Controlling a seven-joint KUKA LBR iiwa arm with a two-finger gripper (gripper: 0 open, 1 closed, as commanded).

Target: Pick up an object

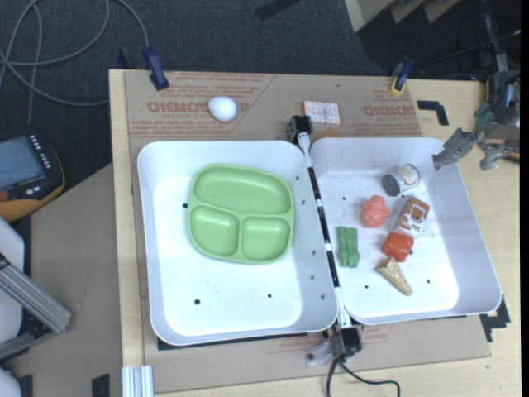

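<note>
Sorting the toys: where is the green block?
The green block lies in the right white bin, near its left wall, left of the red toy.

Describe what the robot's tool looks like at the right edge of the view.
The tool is grey metal: a slim flat finger with a darker tip juts from a bulkier grey body with pale, teal-tinted parts. The detail is too small and blurred to make out any cables or markings.
</note>
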